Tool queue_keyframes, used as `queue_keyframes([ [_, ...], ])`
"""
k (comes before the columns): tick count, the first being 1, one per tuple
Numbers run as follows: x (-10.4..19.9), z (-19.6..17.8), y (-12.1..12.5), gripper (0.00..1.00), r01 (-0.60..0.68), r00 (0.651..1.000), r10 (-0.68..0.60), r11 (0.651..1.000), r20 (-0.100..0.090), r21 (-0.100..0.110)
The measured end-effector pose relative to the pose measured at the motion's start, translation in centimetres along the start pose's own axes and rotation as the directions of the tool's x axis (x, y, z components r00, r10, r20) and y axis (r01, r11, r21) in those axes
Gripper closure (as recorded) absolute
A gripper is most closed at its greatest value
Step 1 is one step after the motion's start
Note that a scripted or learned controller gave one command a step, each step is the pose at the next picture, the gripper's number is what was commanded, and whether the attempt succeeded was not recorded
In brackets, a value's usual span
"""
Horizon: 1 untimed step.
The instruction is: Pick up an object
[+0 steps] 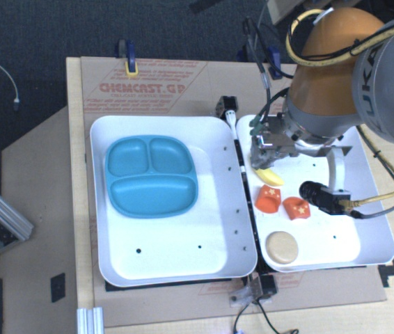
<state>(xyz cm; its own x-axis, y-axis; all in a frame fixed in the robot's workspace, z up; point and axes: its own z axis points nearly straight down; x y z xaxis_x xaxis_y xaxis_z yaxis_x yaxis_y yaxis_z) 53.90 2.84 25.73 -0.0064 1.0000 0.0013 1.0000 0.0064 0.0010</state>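
Note:
My gripper (262, 160) hangs low over the left side of the right bin (371, 236), close to its left wall. A small yellow piece (270, 177) lies just below and in front of the gripper tip, touching or nearly touching it. Two red-orange pieces sit a little nearer the front: one (268, 199) on the left, the other (296, 208) to its right. A round beige disc (282, 247) rests near the bin's front edge. I see nothing lifted off the bin floor.
The left bin (211, 242) holds a blue divided plate (152, 175) in its back left part. The grey and orange arm (336, 68) covers the back of the right bin. Clamps and cables sit along the rim between the bins.

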Motion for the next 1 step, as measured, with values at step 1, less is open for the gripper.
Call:
queue_keyframes([
  [1,3.68,1.01,2.94,1.0,-0.002,1.0,0.002,1.0,0.001,-0.002],
])
